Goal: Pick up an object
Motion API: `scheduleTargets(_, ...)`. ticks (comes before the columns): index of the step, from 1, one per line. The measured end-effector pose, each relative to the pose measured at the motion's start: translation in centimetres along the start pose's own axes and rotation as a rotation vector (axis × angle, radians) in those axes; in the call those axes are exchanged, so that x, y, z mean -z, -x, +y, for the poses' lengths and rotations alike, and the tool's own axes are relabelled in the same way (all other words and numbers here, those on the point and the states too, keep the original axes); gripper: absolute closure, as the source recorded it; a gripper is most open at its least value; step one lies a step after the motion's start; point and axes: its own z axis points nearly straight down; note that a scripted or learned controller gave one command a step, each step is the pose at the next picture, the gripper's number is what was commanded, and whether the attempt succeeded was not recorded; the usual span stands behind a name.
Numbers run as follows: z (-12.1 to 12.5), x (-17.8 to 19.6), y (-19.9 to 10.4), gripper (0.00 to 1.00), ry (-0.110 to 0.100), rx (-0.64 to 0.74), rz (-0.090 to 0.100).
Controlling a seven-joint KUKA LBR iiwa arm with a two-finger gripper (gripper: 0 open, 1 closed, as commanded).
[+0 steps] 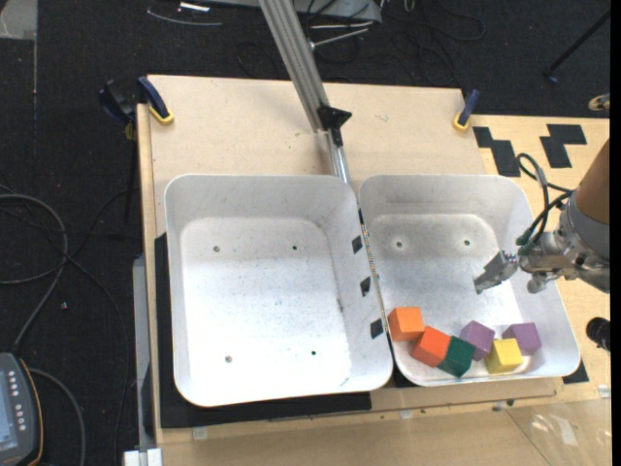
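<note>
Several small blocks lie along the front edge of the right bin [441,194]: an orange block [407,320], a red-orange block [432,345], a green block [456,357], a purple block [476,336], a yellow block [504,354] and a second purple block [525,336]. My gripper [512,280] hangs over the right side of this bin, above and behind the blocks. It is open, with nothing between its fingers [490,274]. The grey arm comes in from the right edge.
The left bin [257,192] stands beside the right one, sharing a raised middle wall. A slanted metal pole [296,56] crosses the back of the bench. Clamps sit at the bench's back corners [155,105].
</note>
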Motion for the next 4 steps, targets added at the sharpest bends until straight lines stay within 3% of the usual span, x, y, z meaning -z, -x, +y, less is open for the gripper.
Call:
scheduleTargets(1, 1.9, -13.2, 3.4, 0.00, 0.001, -0.002, -0.001)
scheduleTargets(2, 7.8, 1.0, 0.9, 0.00, 0.010, 0.007, -0.003)
scheduleTargets(3, 5.4, -7.7, -5.0, 0.00, -0.011, 0.007, 0.005)
scheduleTargets(4, 2.9, -12.1, 3.0, 0.00, -0.007, -0.008, -0.003)
